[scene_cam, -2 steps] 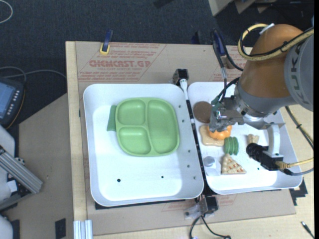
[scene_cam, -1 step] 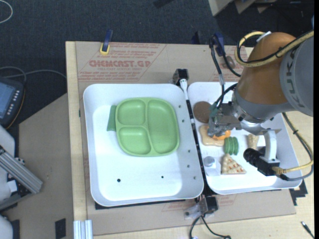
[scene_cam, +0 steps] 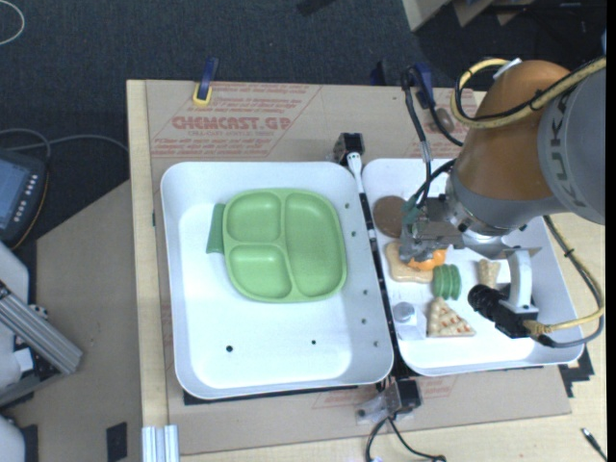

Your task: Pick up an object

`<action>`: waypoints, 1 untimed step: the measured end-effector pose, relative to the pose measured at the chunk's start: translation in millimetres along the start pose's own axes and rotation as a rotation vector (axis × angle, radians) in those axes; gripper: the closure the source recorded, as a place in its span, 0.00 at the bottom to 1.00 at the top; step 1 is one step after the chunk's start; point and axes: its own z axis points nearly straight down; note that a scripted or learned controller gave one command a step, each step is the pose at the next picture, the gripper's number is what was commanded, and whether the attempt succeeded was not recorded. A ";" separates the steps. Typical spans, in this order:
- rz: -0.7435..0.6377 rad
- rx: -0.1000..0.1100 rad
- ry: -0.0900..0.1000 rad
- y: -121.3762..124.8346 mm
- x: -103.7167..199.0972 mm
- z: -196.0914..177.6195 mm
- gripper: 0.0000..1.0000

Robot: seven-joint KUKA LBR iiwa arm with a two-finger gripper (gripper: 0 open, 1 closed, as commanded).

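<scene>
A grey KUKA arm (scene_cam: 539, 152) with an orange band is reaching in from the right over a worktop (scene_cam: 154, 142) covered in printed cardboard, where two shallow white bins are sitting side by side. Its hand (scene_cam: 416, 248) is hanging low over the right bin (scene_cam: 558, 345), directly above a cluster of toy food; whether that hand is open or closed cannot be told from this angle, and nothing is visibly held in it.

Beneath the hand, a pale slice of toy bread (scene_cam: 406, 268) is lying with an orange piece (scene_cam: 433, 256) on top of it. Just to the right, a green ridged piece (scene_cam: 446, 281) is resting on the bin floor, and below that a triangular waffle-patterned wedge (scene_cam: 448, 320) is lying near the front wall. A small grey cylinder (scene_cam: 403, 312) is standing just left of the wedge, and a brown round disc (scene_cam: 387, 216) is sitting toward the back left of the bin, partly under the arm.

In the left bin (scene_cam: 192, 345), a green divided plate (scene_cam: 285, 244) with three compartments is lying flat.
</scene>
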 end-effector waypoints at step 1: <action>0.000 -0.002 0.000 6.8 -0.6 -8.8 1.00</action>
